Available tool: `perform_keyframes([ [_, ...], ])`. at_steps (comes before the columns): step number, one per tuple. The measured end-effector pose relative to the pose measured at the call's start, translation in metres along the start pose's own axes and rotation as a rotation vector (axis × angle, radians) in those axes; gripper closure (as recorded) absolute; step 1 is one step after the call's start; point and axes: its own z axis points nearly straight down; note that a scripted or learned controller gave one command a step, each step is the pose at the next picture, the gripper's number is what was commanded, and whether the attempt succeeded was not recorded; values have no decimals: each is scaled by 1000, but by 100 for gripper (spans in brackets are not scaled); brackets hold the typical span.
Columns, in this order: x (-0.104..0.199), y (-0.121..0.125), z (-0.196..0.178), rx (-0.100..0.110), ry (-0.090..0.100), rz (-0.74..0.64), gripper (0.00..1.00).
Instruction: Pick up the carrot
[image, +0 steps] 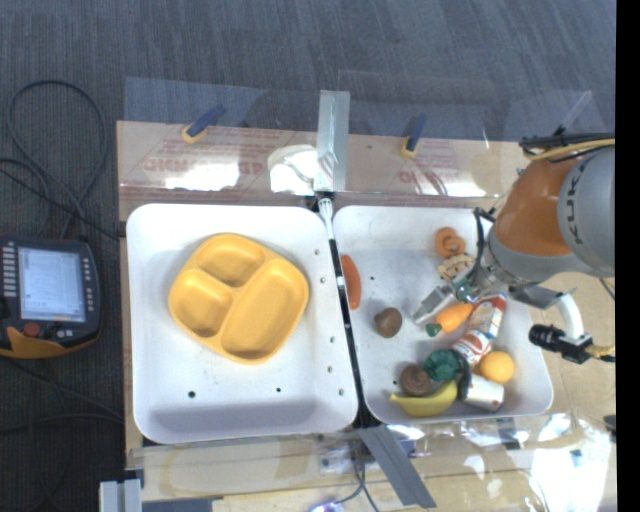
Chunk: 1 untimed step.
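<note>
You have the arm (560, 215) reaching in from the right over the right bin (400, 262), its jaws (447, 300) low among the clutter. They look parted, one silver finger (436, 303) stretching left over the bin floor, but at this angle you cannot be sure how wide, and nothing is clearly between them. The carrot (452, 318) lies on the bin floor just below and beside the fingertips, orange with a green end pointing left, possibly touching them. Near it you see a brown ball (388, 321), a banana (424, 403), an orange fruit (496, 367) and a small bottle (480, 335). In the left bin (160, 400) sits a yellow divided tray (238, 295)
</note>
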Motion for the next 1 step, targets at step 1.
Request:
perform_keyframes([
  [1,-1,3,-11,-5,-5,-1,100],
])
